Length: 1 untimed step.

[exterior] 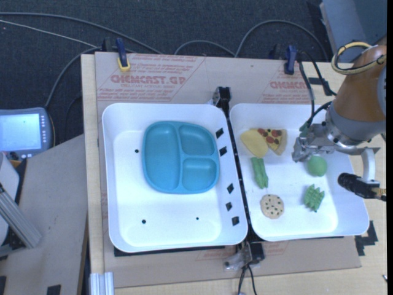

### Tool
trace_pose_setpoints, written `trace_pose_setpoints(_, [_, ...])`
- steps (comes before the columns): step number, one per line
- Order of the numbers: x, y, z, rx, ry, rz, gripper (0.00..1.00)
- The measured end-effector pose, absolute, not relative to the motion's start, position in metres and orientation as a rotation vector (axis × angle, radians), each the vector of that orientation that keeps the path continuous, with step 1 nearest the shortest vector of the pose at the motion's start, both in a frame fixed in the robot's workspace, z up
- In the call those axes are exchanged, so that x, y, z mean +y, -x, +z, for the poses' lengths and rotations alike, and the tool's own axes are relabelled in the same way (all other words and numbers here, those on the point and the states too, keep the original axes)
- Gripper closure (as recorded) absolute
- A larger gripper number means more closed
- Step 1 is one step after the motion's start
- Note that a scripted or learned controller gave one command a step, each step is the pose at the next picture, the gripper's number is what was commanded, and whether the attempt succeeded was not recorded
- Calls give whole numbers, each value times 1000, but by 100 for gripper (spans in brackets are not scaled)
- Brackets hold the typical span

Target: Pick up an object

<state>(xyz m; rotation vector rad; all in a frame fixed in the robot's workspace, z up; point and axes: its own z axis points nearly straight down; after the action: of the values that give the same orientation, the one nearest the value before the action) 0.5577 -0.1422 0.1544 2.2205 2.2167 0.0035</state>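
Nearest the camera, along the front of the right bin (350,226), lie a chocolate-chip cookie (271,206) and a small green leafy toy (314,197) that looks like broccoli or lettuce, well apart from one another. A little farther back a long green vegetable (260,172), perhaps a pickle or bean pod, lies near the divider, and to its right a round pale-green ball (317,166), maybe a toy lime or pea, sits just beneath the tool (308,150). The tool hangs directly over the ball's upper edge, touching it or nearly so; whether its fingers are apart or together cannot be told from here, nor whether the ball is between them. Farther back a yellow piece (253,141) and a pizza slice (274,138) lie touching. In the left bin (123,183) a blue divided plate (180,157) rests flat, and two blue clamps (122,55) pin the board at the far edge of the surface (98,165). The ball seems the likely target: judged as toy food it should be light, hard and smooth, so it may roll or squirt out of a pinch. Closing across its widest middle, coming straight down and centred, looks the safest hold; off-centre contact would probably push it toward the bin wall.
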Motion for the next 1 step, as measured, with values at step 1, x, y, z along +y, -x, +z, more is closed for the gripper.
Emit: trace_pose_setpoints(1, [-137, -550, 204, 2220, -2218, 3, 100])
